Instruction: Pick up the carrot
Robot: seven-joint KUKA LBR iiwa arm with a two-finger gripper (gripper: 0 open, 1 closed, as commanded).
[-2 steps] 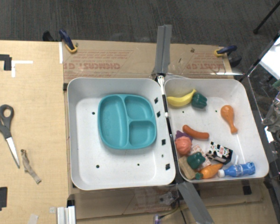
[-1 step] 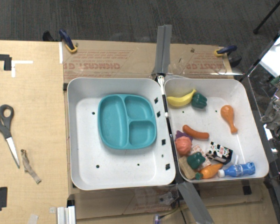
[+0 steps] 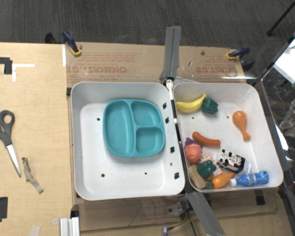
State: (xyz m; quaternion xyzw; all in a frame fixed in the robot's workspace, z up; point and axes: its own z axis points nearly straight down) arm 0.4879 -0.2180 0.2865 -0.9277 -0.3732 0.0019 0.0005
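Right now you can find the small orange plastic carrot (image 3: 221, 181) at about six o'clock in the right shallow white bin (image 3: 263, 113), touching a blue-capped plastic bottle (image 3: 250, 179) and a dark green toy pepper (image 3: 206, 169); the gripper's state I cannot tell.

Divided plate (image 3: 134, 128) sits in left bin (image 3: 83, 146); carrot (image 3: 221, 181) lies w/ bottle (image 3: 250, 179) at right bin (image 3: 259, 107) front edge, banana (image 3: 191, 104) behind.

Arm body: colours, cables, screws, markings can't be told from this pic. Pale grey/white shapes (image 3: 291, 58) at rt edge, w/ dark clutter just below; too cut off to tell if they're robot parts or bench gear.
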